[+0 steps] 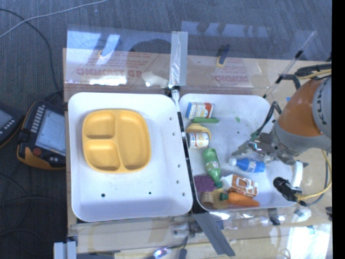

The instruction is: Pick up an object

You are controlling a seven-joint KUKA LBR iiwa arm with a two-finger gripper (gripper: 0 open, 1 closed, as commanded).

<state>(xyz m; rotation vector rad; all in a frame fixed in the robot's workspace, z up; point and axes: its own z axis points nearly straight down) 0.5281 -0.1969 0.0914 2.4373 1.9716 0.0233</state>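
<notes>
- Camera view shows the grey two-finger gripper (pixel 257 151) low in the right white bin (pixel 253 104), coming in from the right under the arm's orange wrist band (pixel 297 117).
- Whether it is spread or closed I cannot tell, as the metal parts blur into the clutter, and nothing can be made out between its tips.
- Just beside it, toward the front, lies the small clear bottle with a blue label and white cap (pixel 248 165), on its side; by my judgement it is the likeliest target, being the nearest item.
- Beyond that sit the orange-and-white carton (pixel 243 185) and the orange carrot (pixel 240 200), packed against the front wall, which leaves little room for fingers to slip down.
- The green bottle (pixel 212 164) lies lengthwise near the divider, with the purple lump (pixel 202 184) at its lower end and the small white-labelled jar (pixel 198 140) above it.
- The blue-and-white box (pixel 200 110) rests by the far corner.
- The middle and far-right floor of this bin is bare, giving the best space for approach.
- The left white bin (pixel 75 161) holds 1 yellow 3-compartment plate (pixel 116 140), well apart from the arm.
</notes>
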